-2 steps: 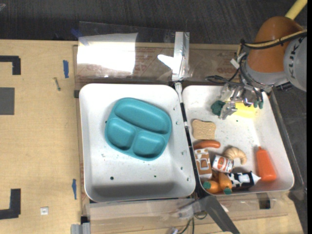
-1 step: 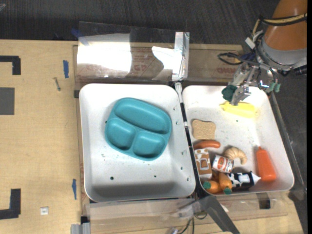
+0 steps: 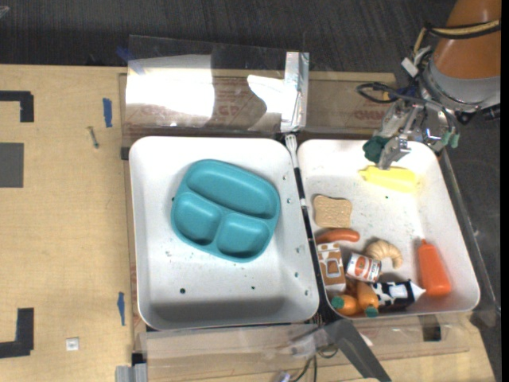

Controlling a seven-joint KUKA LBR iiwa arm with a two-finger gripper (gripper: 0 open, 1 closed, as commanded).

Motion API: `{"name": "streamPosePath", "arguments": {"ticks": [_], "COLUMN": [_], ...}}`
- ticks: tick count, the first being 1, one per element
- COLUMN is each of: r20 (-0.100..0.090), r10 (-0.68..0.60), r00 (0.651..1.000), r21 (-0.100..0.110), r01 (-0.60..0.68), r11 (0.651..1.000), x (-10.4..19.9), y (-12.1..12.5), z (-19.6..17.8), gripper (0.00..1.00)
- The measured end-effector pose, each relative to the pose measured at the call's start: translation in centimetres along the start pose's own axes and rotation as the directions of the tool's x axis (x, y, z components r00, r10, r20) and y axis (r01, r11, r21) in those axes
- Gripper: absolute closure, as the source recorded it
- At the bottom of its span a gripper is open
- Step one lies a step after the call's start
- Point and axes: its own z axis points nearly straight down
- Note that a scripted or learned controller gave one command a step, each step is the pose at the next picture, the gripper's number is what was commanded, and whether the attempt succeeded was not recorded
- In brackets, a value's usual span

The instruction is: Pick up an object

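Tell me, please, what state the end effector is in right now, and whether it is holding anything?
End effector: hovering at the far end of the right bin, just above the yellow block; open or closed cannot be told, and no object shows in its grasp.

A divided tray [image 3: 225, 208] lies in the left bin [image 3: 151, 277]; toy foods [image 3: 359, 267] crowd the right bin's [image 3: 461, 237] near end.

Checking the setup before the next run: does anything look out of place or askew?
Nothing is spilled or visibly damaged. The teal tray sits tilted in the left bin, and the toy foods are piled in the right bin's near corner.
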Motion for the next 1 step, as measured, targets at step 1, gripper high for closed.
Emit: {"name": "streamPosePath", "arguments": {"ticks": [1], "r20": [-0.008], "r10": [0.029], "r00": [1.000], "r21": [-0.002], "r01": [-0.029], "r11": [1.000], "x": [0.88], "y": [6.88], "z": [-2.41], "gripper": [1.00]}}
